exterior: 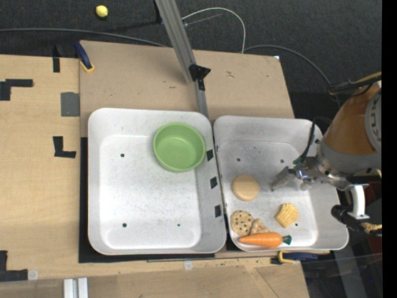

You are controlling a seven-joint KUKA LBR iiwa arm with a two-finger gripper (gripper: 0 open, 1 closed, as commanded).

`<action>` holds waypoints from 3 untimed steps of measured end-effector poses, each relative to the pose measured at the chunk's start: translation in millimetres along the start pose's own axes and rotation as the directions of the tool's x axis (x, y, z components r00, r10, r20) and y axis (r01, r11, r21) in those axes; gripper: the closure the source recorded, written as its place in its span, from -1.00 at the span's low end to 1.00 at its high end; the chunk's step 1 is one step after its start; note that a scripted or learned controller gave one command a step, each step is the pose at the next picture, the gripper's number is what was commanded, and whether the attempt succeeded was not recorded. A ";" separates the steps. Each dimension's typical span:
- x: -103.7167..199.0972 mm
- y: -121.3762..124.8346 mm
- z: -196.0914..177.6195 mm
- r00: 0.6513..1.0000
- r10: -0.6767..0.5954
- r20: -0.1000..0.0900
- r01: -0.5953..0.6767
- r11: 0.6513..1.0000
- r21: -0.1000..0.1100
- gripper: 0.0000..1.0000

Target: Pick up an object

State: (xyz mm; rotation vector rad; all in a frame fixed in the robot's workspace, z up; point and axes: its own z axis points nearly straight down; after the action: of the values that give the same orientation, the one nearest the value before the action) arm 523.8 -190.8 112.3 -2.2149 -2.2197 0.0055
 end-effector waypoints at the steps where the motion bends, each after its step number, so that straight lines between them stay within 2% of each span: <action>1: 0.4 0.4 23.5 1.000 0.001 0.003 -0.001 1.000 -0.006 -1.00; 2: 0.9 0.3 13.0 1.000 0.000 0.001 0.000 1.000 -0.005 1.00; 3: 2.3 0.6 -28.8 1.000 0.001 0.002 -0.001 1.000 -0.008 1.00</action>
State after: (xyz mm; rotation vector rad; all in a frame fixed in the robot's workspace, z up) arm 524.6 -188.5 141.1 -2.2213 -2.2243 -0.0011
